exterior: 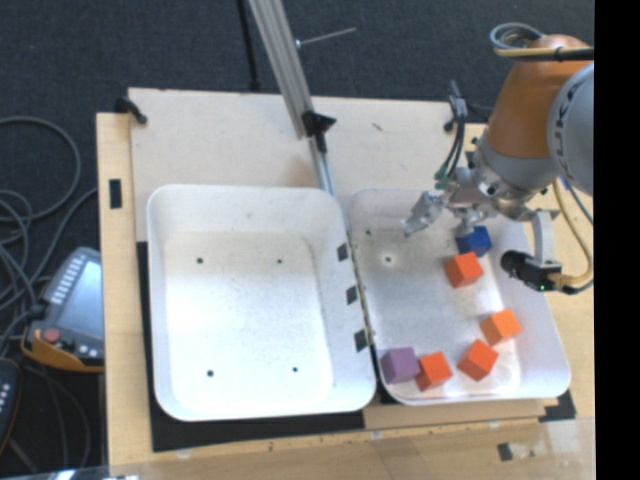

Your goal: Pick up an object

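Note:
My gripper (445, 220) hangs over the far part of the right bin (400, 298), open, with one finger (420, 214) spread out to the left and nothing between the fingers. A small blue block (474, 240) lies just below its right side, partly covered by the hand. An orange block (462, 269) sits right in front of the blue one. Three more orange blocks (500, 325) (478, 359) (434, 370) and a purple block (400, 364) lie along the bin's near right corner.
The left bin (250, 298) sits beside the right one. A slanted aluminium post (285, 58) rises from the bench behind the two bins. A black fitting with a green light (530, 268) hangs off the arm at the right bin's edge. Cables and a handset (70, 308) lie left of the bench.

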You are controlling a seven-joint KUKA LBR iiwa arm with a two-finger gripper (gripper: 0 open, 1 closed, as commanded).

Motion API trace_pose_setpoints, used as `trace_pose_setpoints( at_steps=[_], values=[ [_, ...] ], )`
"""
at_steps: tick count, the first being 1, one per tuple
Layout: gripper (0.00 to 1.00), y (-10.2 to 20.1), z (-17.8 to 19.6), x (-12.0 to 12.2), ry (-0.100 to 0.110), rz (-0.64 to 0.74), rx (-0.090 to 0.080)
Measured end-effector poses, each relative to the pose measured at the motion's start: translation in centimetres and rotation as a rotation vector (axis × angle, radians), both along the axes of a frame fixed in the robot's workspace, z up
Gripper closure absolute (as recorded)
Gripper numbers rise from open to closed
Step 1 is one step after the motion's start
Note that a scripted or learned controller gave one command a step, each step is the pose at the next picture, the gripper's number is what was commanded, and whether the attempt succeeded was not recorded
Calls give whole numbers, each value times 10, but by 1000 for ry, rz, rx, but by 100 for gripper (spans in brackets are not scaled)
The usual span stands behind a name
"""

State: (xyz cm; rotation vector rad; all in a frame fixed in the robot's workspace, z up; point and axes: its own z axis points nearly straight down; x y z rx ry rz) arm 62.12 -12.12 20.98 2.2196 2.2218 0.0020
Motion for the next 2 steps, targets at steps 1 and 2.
trace_pose_setpoints(
  at_steps=[1, 2],
  values=[
    [0, -64, -36, -21, 4, -6, -4],
    [0, -60, -84, -45, -17, 3, -7]
  ],
)
